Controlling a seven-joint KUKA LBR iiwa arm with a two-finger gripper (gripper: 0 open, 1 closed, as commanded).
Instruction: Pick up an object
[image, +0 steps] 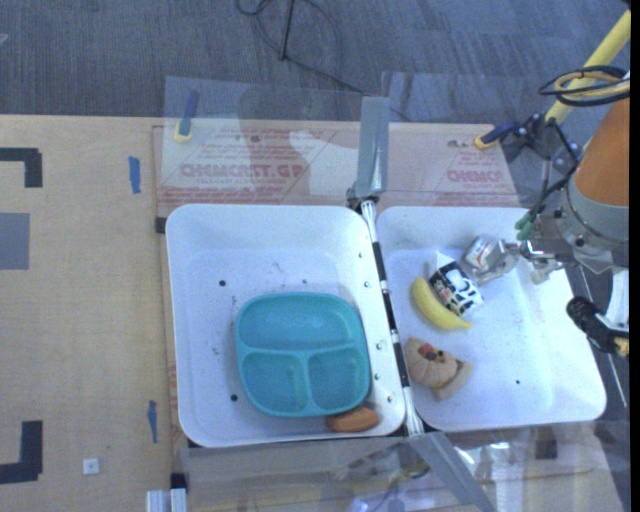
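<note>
Claw (487, 256) low in right bin (560, 385), grip state impossible to tell, black-and-white object (456, 288) just beside it, touching banana (436, 305).

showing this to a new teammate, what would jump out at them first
Most striking is the teal divided plate filling the left bin, an orange sausage-like piece at its near edge. In the right bin, a yellow banana lies against a black-and-white object, with the gripper just above.

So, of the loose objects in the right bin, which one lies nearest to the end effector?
The black-and-white patterned item, just below-left of the end effector. The banana lies further on, and the tan plush toy is nearest the front rim.
</note>
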